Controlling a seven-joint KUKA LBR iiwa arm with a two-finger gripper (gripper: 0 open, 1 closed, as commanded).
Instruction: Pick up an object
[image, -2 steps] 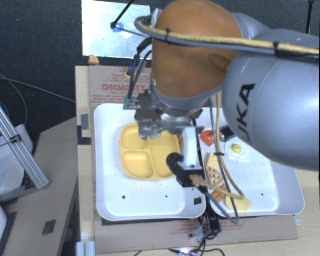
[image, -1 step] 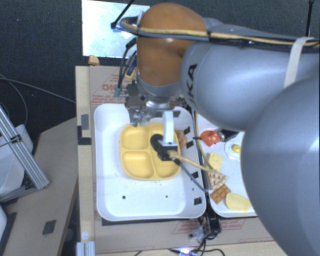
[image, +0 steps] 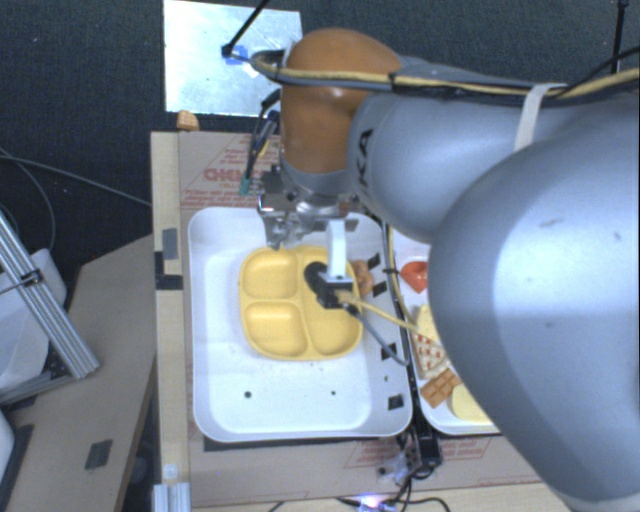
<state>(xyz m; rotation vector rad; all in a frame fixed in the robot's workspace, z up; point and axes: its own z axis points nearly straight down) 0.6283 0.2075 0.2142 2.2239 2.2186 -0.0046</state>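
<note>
The yellow divided plate (image: 275, 330) lies flat in the left bin (image: 290, 410), toward its far side. The jaws are over the plate's far rim (their opening cannot be told). A red piece (image: 415, 272) lies in the right bin (image: 455, 428).

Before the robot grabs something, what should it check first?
1. Yellow plate lies flat in the left bin: ok.
2. Gripper is over the plate's far rim: ok.
3. Gripper is free, holding nothing: cannot tell.
4. Plate's right compartment is in plain sight: not ok, robot parts cover it.
5. Red piece is out of the way in the right bin: ok.
</note>
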